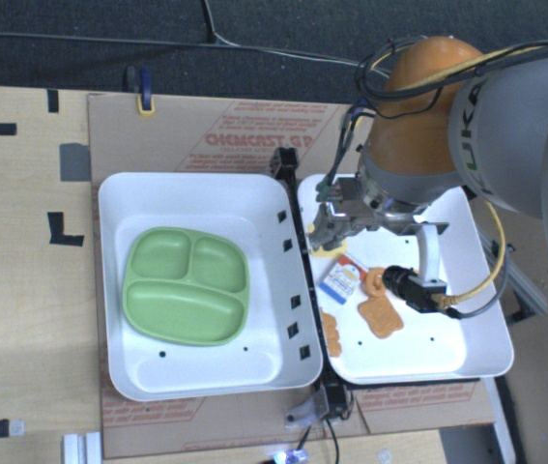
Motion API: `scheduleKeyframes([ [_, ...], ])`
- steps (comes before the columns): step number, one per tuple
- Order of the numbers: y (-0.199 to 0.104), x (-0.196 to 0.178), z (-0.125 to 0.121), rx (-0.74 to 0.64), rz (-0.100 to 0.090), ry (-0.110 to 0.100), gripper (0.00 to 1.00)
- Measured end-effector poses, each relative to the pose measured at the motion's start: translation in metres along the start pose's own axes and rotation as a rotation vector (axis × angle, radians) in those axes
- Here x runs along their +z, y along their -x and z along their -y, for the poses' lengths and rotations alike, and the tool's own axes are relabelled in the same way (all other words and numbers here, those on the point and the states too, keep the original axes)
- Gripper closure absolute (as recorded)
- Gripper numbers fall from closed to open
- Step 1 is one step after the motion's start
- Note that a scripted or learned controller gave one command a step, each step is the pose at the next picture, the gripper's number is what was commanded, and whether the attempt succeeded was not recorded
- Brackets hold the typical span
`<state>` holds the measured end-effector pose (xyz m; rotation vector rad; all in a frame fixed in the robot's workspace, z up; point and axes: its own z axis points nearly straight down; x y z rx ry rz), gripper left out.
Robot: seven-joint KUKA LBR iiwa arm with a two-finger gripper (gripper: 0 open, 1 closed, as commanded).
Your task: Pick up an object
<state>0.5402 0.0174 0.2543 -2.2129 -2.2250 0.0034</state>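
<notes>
Looking at two shallow white bins side by side mid-frame: left bin [138, 365], right bin [467, 346]. Counting one green divided plate [187, 285] with three compartments, lying flat in the left bin, a bit left of centre.

Over in the right bin, counting three loose things for sure:
- one blue, white and red packet [341, 280]
- one tan-orange piece [382, 315] just right of and below the packet, touching or nearly so
- one smaller orange piece [331, 334] down by that bin's left wall

Also spotting a bit of yellow [323, 250] right under the gripper, too hidden to name.

One gripper [334, 222], hanging low over the upper left part of the right bin, just above the packet. Can't tell how far open, or whether gripping anything, honestly.

One blue clamp [144, 87] with a yellow tip at the upper left edge of the cardboard [254, 133] lying under both bins
</notes>
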Motion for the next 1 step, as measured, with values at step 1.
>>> scheduleKeyframes([
  [1, -0.052, 0.0031, 0.0197, -0.001, 0.001, 0.0, 1.0],
])
